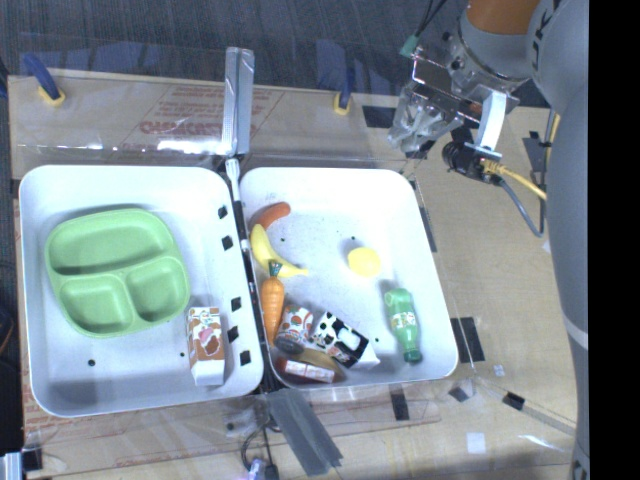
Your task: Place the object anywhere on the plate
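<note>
In the left bin, left of frame centre:
Plate [115, 273]: green, three compartments, lying flat in the left bin [45, 378], nothing on it.
Carton [205, 345]: small juice box standing just right of the plate's lower corner, same bin.
Right bin [405, 198]: holds the loose items.
Sausage [270, 214], banana [268, 253], carrot [272, 306]: lined up along its left wall, top to bottom.
Lemon [364, 261]: yellow, near the bin's middle, apart from the rest.
Green bottle [403, 324]: lying at lower right.
Cow-patterned carton [335, 340]: at the bottom edge, over dark packets.
Gripper [418, 133]: upper right of frame, above the right bin's far corner, carrying nothing visible; finger spread cannot be told.
</note>
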`<state>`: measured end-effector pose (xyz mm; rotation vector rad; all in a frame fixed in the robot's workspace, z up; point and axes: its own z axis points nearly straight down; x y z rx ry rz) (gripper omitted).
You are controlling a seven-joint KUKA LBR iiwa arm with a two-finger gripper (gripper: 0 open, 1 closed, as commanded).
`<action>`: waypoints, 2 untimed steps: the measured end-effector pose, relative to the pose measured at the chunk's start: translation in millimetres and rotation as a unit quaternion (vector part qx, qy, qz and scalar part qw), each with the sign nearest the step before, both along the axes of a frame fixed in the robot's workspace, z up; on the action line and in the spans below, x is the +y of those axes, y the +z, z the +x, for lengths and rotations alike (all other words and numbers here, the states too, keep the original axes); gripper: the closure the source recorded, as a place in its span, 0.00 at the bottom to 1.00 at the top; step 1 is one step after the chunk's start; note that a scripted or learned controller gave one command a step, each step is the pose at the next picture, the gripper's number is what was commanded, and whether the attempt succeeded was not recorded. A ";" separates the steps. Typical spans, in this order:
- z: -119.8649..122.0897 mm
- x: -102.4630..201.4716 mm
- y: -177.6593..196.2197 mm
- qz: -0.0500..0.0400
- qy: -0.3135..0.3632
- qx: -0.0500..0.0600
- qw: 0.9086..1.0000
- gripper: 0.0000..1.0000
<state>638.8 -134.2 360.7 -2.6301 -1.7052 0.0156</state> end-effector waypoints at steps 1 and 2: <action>-44.2 0.1 9.9 0.002 0.099 -0.001 0.995 1.00; -55.9 -17.7 -37.1 0.001 0.084 -0.001 0.996 1.00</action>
